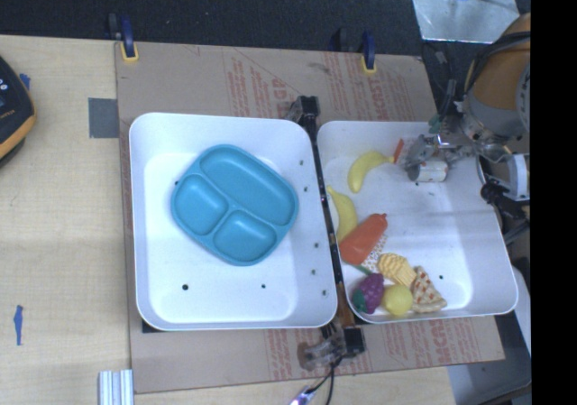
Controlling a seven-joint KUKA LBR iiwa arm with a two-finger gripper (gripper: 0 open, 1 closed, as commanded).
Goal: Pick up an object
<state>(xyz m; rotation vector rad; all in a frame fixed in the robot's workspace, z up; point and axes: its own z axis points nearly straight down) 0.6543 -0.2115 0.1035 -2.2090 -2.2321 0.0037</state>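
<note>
The right bin (pixel 469 241) holds toy food: a yellow banana (pixel 365 168) near its back left, another yellow piece (pixel 343 212) by the divider, an orange-red carrot (pixel 365 237), a yellow corn-like piece (pixel 394 265), purple grapes (pixel 368 289), a lemon (pixel 398 301) and a pizza slice (pixel 427 293). My gripper (pixel 427 160) hangs low over the back of the right bin, right of the banana. Nothing shows between its fingers, and their spread is unclear.
The left bin (pixel 153 295) holds a blue divided plate (pixel 234 203). The arm (pixel 500 87) comes in from the right over the bench edge. Clamps (pixel 128 41) hold the cardboard base at the back. A yellow-black device (pixel 11 115) lies at far left.
</note>
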